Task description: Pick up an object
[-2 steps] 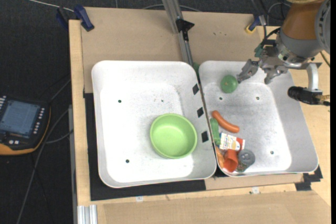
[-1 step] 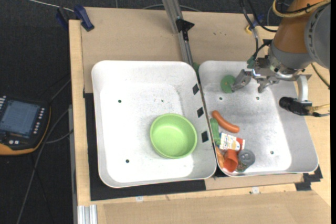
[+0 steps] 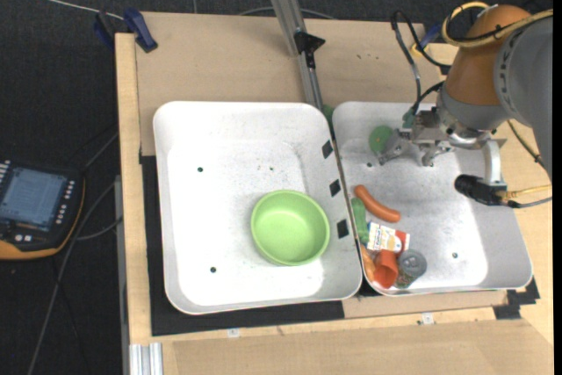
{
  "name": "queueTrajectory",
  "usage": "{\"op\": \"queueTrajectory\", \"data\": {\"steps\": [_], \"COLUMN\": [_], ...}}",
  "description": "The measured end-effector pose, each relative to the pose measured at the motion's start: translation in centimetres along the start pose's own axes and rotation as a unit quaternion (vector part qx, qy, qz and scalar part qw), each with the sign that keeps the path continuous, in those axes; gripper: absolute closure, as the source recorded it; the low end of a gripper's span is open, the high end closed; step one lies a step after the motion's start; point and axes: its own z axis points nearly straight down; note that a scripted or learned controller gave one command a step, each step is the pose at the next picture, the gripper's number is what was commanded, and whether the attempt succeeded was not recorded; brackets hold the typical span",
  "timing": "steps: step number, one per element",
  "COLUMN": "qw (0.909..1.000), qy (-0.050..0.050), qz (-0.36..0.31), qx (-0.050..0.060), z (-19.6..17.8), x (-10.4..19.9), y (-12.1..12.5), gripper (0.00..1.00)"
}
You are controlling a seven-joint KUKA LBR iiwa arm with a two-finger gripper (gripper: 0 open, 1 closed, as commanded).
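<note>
- Looking down on the right bin [image 3: 492, 268], you see the end effector [image 3: 420, 151] over its far part; you cannot tell its state.
- Your nearest thing is a small green object [image 3: 381, 137], just left of it.
- An orange sausage [image 3: 378, 204], a packet [image 3: 386, 238] and a grey lid [image 3: 411, 262] lie nearer the front, well apart from it.
- A green bowl [image 3: 291, 227] sits in the left bin [image 3: 202, 189].
</note>
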Motion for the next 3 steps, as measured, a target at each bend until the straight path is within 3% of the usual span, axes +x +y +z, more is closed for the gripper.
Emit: {"op": "queueTrajectory", "data": {"steps": [1,3], "qw": [1.0000,1.0000], "qy": [0.000,-0.001], "qz": [0.000,0.000], "qx": [-0.002,-0.004], "z": [-1.3,-11.6], "x": [0.0,0.2], "y": [0.1,1.2], "gripper": [1.00,1.00]}}
